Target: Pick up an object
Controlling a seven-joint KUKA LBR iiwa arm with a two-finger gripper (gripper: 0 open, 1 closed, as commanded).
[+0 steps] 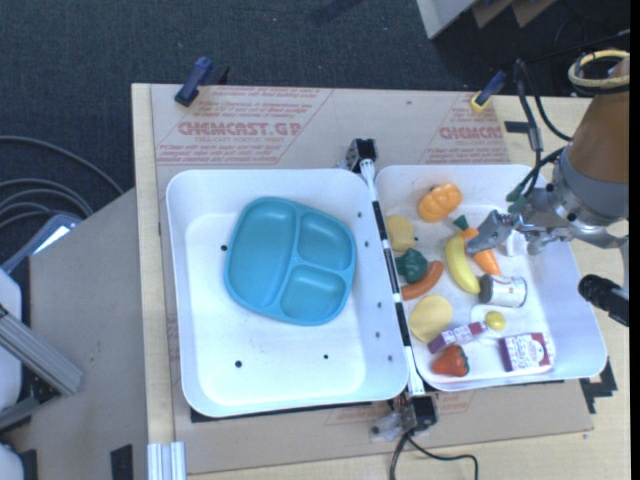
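The right bin [585,313] holds several toy foods. Among them are a yellow banana [460,266], an orange carrot [485,259], an orange pepper [440,202] and a white can [505,291]. My gripper [497,234] hangs low over the upper middle of this bin, just above the carrot's top end and right of the banana. The grey wrist and orange band [600,153] reach in from the right. Nothing shows as held.
The left bin [190,298] bears a blue sectioned plate [290,260]. The right bin also holds a green broccoli [411,264], a sausage [422,281], a yellow lemon [430,316], a red pepper [452,362] and a red-and-white carton [525,351].
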